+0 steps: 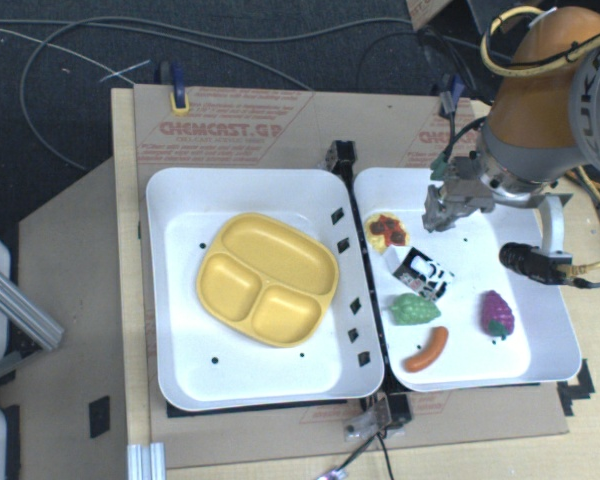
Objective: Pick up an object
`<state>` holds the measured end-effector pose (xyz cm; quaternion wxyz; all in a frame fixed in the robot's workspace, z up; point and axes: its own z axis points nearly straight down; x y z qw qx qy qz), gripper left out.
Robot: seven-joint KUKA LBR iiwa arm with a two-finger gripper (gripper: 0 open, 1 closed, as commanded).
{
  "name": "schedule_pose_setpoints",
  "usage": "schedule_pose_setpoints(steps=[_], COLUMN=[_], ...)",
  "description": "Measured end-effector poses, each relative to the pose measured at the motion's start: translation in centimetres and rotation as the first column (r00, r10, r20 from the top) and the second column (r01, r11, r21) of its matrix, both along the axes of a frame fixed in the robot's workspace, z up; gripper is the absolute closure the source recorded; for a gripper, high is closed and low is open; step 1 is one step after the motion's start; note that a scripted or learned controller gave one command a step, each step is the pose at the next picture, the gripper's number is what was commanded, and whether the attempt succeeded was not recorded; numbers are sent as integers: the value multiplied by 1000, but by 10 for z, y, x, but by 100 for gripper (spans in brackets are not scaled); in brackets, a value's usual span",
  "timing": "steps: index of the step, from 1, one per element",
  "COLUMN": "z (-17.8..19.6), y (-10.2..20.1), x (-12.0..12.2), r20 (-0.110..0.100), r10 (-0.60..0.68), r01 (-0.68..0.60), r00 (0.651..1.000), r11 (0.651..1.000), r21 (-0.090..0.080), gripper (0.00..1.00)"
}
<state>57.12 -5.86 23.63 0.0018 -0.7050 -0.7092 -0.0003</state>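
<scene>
Yellow plate (268,293): a three-compartment dish lying flat in the left bin (170,268), tilted a little against the bin's edges, nothing on it.
Left bin: white and shallow, sitting on the tabletop (130,268), which is covered with brown printed cardboard.
Right bin (540,338): white, touching the left bin along a dark central divider; it carries all the small objects.
Small objects: a red and yellow piece (387,231) near the bin's upper left; a black and white item (421,272) just below it; a green leafy toy (414,310) beside that; an orange sausage (427,349) lower down, lying at a slant; a purple grape bunch (497,314) to the right, well apart from the rest.
Arm (540,78): grey and orange, reaching in from the right over the upper part of the right bin.
Gripper (443,211): hanging above the right bin's upper area, just right of the red and yellow piece and above the black and white item; nothing shows between the jaws.
Jaws: from this angle I cannot tell whether they stand open or closed.
Blue clamp (179,86): fixed at the cardboard's upper left edge.
Cables (70,58): thin, trailing across the dark floor beyond the tabletop.
</scene>
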Motion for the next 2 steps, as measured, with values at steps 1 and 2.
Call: schedule_pose_setpoints(steps=[1, 2], z=[5, -12], y=[50, 103], x=[1, -8], r20=[3, -2], r10=[-1, -1], r01=[1, 1], r00=[1000, 1000], r11=[1000, 1000], r21=[-1, -1], gripper=[100, 100])
